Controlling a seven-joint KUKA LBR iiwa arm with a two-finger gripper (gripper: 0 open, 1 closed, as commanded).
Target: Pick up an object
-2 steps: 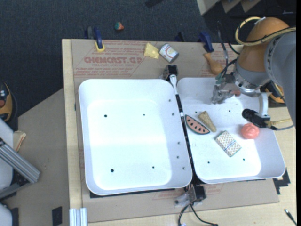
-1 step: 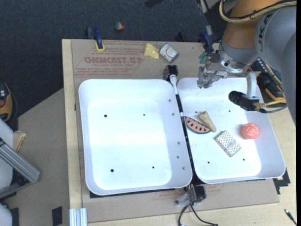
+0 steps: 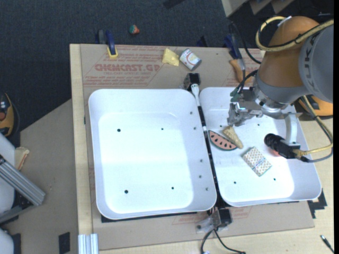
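On the brown surface [image 3: 79, 142] sit two white bins, side by side and touching down the middle. The left bin [image 3: 143, 152] is the bigger one. The right bin [image 3: 275, 187] has three toys in it.

Over the far part of the right bin hangs the big arm [image 3: 288, 52], grey and orange, coming in from the right. Its gripper [image 3: 237, 118] points down, close above the tan wedge. I cannot tell if the fingers are wide or narrow, and I see nothing held between them.

Next in size is the spotted block [image 3: 257, 161], white with little blue dots. It lies flat near the middle of the right bin, apart from the other two toys.

A watermelon slice [image 3: 221, 141], red with a green rim, lies by the left wall of the right bin. The tan wedge [image 3: 232, 137] rests just beside it on the right, touching it or nearly so, with its tip toward the gripper.

At the far edge of the surface, outside the bins, lie a yellow piece [image 3: 170, 57] and a little white box [image 3: 189, 59], close together. A blue clamp [image 3: 110, 42] grips the far left corner.

On the dark floor [image 3: 53, 15] beyond the surface sits a tiny ball [image 3: 134, 29].
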